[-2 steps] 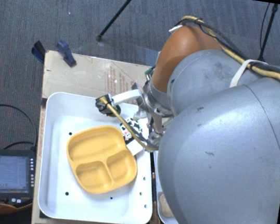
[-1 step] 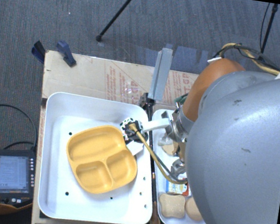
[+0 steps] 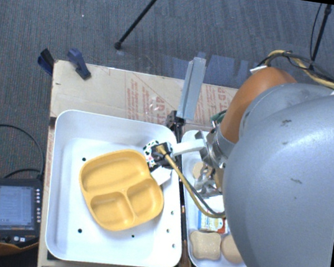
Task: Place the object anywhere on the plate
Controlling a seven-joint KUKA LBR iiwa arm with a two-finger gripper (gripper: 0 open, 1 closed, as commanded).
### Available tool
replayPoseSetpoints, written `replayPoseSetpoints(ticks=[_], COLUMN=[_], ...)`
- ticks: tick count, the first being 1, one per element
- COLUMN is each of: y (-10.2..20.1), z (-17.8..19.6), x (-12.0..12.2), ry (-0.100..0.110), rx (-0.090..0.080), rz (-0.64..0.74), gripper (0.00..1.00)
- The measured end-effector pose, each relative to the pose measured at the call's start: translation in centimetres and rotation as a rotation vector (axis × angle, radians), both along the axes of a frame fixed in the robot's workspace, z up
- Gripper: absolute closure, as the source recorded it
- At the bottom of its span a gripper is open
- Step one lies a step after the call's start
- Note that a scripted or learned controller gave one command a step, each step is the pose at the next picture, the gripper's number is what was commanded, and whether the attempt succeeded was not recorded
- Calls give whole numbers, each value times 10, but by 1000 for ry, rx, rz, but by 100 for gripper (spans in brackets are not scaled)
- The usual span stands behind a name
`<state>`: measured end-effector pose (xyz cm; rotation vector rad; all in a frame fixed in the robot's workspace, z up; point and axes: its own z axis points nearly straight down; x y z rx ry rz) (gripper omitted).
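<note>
So, at the near end of the right bin (image 3: 195,265) I see two tan bread-like pieces (image 3: 204,246) lying side by side. The right one is partly hidden by the grey arm (image 3: 288,199).

A little farther, in the left bin (image 3: 65,164), the yellow plate (image 3: 121,195) lies flat with nothing on it. Its long axis runs on a diagonal, from far-left to near-right in the view. Its near-right corner comes close to the wall between the two bins.

Farther again, the gripper (image 3: 208,179) hangs low over the middle of the right bin, just beside that wall. I cannot tell whether it is open or closed, nor whether it has hold of something.

A small pale thing (image 3: 198,169) lies just beside the gripper, on the plate's side. I judge this may be the object to take. It could also be one of the bread-like pieces, which are nearer to the camera than the gripper. In both cases the object is in the right bin, and the plate is near, to the view's left of the gripper, across the wall. So I think the coming move needs a grasp first, then a lift and a short carry to the left over the wall.

Behind, the wrist points steeply down, the orange band (image 3: 256,103) rises above it, and the arm bends back to the view's right.
</note>
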<state>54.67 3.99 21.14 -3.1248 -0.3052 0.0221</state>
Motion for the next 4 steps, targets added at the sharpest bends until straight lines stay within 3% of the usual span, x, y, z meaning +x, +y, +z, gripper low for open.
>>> replayPoseSetpoints(ticks=[1, 2, 3, 4], y=[45, 20, 19, 37], z=[-27, -26, -26, 19], x=[29, 30, 30, -7], ry=[-7, -9, -10, -9], rx=[0, 0, -1, -2], rz=[135, 4, 2, 17], gripper=[100, 100, 0, 0])
